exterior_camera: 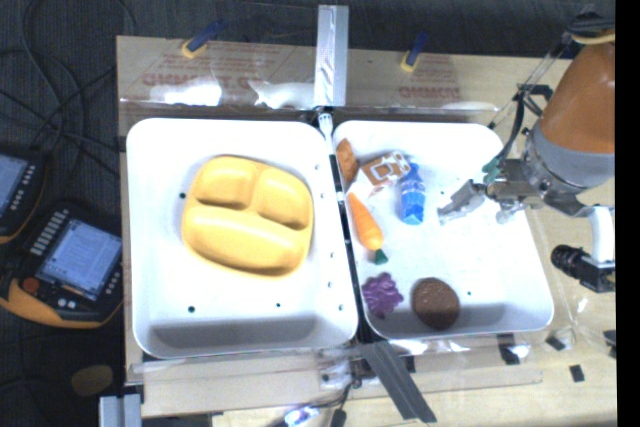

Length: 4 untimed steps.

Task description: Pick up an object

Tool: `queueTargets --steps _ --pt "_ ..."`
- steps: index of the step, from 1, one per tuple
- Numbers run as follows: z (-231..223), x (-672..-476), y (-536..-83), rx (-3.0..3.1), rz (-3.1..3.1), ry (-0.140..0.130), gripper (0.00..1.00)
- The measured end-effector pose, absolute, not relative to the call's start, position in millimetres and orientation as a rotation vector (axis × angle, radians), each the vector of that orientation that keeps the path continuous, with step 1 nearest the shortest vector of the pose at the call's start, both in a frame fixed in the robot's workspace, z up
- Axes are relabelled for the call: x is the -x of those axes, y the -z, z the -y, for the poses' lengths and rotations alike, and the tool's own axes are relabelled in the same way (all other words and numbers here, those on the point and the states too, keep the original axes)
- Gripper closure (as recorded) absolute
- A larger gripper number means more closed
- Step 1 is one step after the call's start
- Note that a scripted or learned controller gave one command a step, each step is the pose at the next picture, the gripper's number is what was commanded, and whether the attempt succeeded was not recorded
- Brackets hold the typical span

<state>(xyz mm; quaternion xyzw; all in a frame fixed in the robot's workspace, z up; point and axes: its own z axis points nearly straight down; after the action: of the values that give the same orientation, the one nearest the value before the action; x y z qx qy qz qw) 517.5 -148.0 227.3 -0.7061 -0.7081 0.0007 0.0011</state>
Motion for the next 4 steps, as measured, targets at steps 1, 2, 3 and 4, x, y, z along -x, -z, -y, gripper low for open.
queueTargets --steps 1,2,3,4 --pt "146.6 -535.8 -198.3 2.055 2.375 -0.003 0.0" --pt "96.3 -607.2 -145.9 2.098 2.335 -0.003 0.0" --pt "139.5 -612.6 -88.4 2.267 2.181 0.008 0.0" --pt "139.1 -613.5 -98.4 2.267 2.184 0.01 1.0"
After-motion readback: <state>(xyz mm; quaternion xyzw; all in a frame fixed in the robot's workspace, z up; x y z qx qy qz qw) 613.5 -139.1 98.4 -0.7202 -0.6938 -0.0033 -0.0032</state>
